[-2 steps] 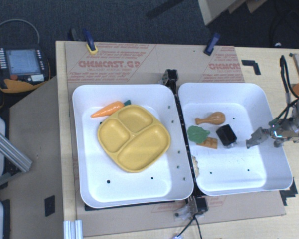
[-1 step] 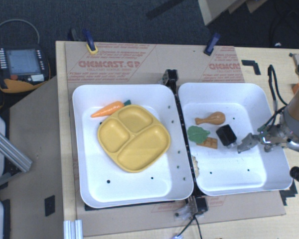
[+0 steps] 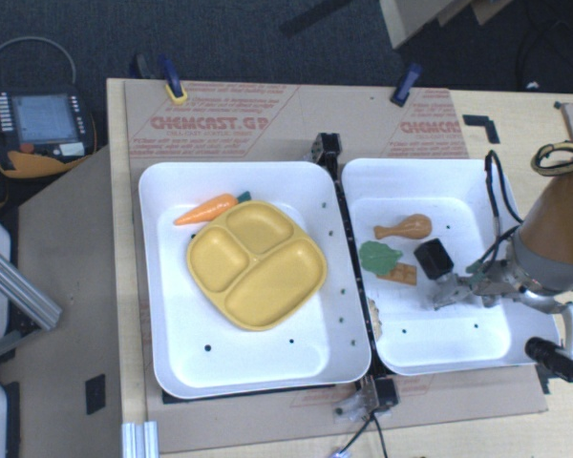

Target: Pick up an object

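Right bin (image 3: 401, 351): hand (image 3: 437, 299) mid-floor

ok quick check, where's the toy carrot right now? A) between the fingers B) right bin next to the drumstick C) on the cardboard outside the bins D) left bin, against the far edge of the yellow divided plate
D: the carrot lies in the left bin, touching the upper-left rim of the yellow divided plate, while the drumstick sits in the right bin.
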`<state>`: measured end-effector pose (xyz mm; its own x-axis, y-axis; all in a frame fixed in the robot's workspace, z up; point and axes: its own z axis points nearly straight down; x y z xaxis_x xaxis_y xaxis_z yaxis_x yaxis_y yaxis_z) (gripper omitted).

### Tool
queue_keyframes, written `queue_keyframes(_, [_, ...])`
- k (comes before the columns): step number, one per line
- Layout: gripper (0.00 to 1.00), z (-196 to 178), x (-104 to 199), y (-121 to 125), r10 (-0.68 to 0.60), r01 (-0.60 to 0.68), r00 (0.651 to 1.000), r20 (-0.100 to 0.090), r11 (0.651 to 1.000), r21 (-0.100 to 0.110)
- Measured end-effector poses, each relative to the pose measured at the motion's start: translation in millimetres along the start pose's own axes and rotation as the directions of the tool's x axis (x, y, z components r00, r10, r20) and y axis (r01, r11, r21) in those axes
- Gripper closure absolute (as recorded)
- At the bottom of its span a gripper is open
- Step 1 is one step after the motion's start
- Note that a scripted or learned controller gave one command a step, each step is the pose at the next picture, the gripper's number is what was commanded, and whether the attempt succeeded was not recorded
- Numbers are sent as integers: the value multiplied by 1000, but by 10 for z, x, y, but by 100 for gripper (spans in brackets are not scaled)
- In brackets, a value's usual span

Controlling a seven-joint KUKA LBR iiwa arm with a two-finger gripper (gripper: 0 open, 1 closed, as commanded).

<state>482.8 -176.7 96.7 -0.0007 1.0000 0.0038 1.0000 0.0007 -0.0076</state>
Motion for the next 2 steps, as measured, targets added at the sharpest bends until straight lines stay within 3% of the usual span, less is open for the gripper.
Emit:
queue_keyframes(1, [0,132,6,-5,1,-1,1000,1,1000,-4])
queue_keyframes(2, [100,17,3,3,1,-1,1000,4,1000,-8])
